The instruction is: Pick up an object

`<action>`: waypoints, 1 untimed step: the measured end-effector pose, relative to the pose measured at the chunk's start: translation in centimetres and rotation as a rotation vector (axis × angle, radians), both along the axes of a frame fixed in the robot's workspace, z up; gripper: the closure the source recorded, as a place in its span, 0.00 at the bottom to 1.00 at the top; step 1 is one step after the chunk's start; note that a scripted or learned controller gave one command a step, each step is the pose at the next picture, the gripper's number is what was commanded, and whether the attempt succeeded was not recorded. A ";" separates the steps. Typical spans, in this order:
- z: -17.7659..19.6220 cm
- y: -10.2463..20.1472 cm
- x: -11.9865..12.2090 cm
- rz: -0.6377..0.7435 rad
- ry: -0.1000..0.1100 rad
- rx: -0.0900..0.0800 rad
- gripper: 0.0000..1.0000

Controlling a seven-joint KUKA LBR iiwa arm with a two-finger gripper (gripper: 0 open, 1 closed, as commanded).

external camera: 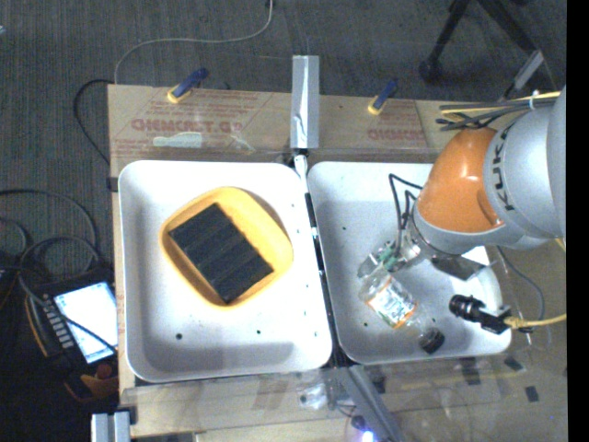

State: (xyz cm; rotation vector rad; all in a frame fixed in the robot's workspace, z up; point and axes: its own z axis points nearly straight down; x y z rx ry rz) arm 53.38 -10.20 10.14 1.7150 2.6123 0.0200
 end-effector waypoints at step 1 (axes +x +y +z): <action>0.0 0.0 0.0 0.000 0.002 0.000 0.00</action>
